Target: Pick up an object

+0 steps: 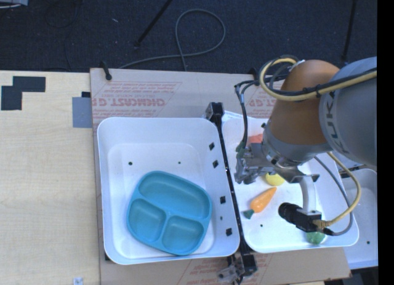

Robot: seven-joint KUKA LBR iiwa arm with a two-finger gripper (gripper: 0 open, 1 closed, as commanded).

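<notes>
The pincer (247, 173) hangs low in the right bin (280, 240), right of centre frame; whether it's open, I cannot tell. The carrot (263, 200) lies just below-right. I'd centre over it, then descend squarely.

Upside-down red print on cardboard (138, 96), illegible.
</notes>
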